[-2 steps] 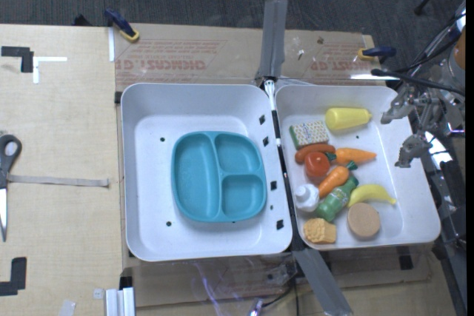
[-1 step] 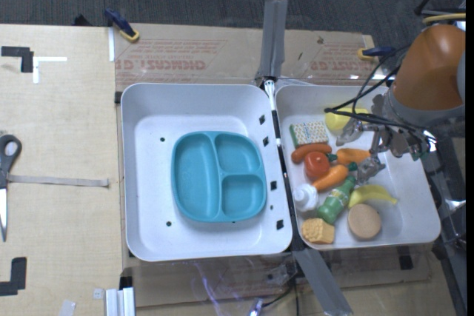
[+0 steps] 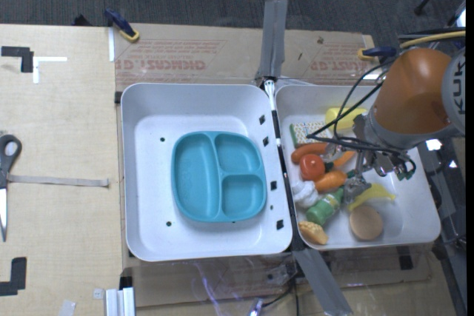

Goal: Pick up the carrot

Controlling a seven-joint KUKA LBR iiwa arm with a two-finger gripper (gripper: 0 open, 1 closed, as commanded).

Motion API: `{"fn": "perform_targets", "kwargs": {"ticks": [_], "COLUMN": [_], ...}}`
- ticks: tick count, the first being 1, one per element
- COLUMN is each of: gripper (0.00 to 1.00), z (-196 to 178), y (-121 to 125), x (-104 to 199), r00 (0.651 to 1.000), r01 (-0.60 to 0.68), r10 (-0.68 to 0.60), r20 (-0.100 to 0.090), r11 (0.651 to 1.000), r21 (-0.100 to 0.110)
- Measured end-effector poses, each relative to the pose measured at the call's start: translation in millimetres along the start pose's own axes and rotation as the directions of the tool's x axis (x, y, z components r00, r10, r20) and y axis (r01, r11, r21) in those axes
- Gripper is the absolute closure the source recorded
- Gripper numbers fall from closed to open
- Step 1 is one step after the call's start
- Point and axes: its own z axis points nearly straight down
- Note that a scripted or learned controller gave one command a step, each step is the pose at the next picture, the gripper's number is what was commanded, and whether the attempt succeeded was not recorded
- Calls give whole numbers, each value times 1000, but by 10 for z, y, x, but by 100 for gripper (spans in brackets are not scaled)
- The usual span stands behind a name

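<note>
Grey arm with orange band reaching into the right bin (image 3: 415, 233), gripper (image 3: 354, 175) low among toy food (finger state impossible to tell), carrot (image 3: 329, 180) just beside it, teal divided plate (image 3: 219, 176) in left bin (image 3: 141, 233)

1. The bench (image 3: 55, 233) has a pale wood-look top; a brown cardboard sheet (image 3: 192, 55) covers its far middle part.
2. Two shallow white bins sit on it side by side, touching: the left bin (image 3: 141, 233) and the right bin (image 3: 415, 229).
3. A strip of grey tape (image 3: 274, 37) runs across the cardboard to where the bins meet.
4. Scissors (image 3: 6, 174) lie at the left edge, beside a thin tape strip (image 3: 63, 180).
5. A blue-and-yellow clamp (image 3: 122, 24) rests at the cardboard's far left corner.
</note>
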Motion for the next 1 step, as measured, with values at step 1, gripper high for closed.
{"fn": "perform_targets", "kwargs": {"ticks": [1], "gripper": [100], "z": [-107], "y": [-2], "x": [-26], "r00": [1000], "r01": [3], "r10": [-3], "r20": [5], "r11": [1000], "r21": [3]}}
